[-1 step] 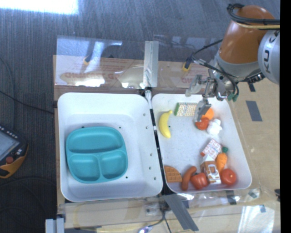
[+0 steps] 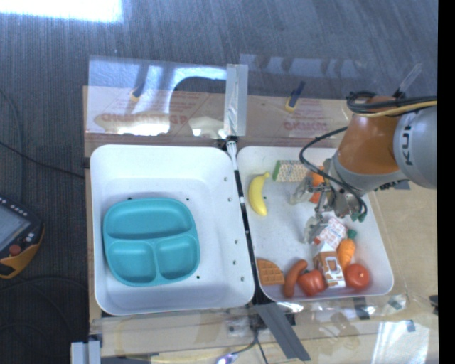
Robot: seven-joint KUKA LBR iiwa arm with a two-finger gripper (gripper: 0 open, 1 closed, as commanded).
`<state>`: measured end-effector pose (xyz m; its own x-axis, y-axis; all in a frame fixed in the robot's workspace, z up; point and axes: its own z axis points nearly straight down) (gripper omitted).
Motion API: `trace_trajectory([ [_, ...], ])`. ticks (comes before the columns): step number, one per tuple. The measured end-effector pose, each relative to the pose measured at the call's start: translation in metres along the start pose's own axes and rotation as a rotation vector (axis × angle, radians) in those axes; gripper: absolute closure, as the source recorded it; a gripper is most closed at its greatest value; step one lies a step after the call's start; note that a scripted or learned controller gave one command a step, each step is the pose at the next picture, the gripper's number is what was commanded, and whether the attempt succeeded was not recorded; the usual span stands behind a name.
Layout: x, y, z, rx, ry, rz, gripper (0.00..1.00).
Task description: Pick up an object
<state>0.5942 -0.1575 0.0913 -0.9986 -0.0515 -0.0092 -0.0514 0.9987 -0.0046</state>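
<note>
Nothing is lifted yet: the gripper (image 2: 321, 213) hangs low over the small carton (image 2: 331, 232) at lower right, whether clenched or released I cannot tell.

— Around the bench? Dark ribbed floor (image 2: 43, 85); bright glare patch (image 2: 60, 8) at eleven o'clock.
— Anything else? Black cables (image 2: 32, 153) at nine o'clock; orange-trimmed handheld pendant (image 2: 15, 238) lying beside them.
</note>
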Motion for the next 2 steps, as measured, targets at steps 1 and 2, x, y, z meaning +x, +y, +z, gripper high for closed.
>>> trace_trajectory([
  [1, 0.035, 0.018, 0.0, -0.001, -0.007, 0.047, 0.0],
  [2, 0.093, 0.007, -0.002, 0.0, -0.023, 0.165, 0.0],
])
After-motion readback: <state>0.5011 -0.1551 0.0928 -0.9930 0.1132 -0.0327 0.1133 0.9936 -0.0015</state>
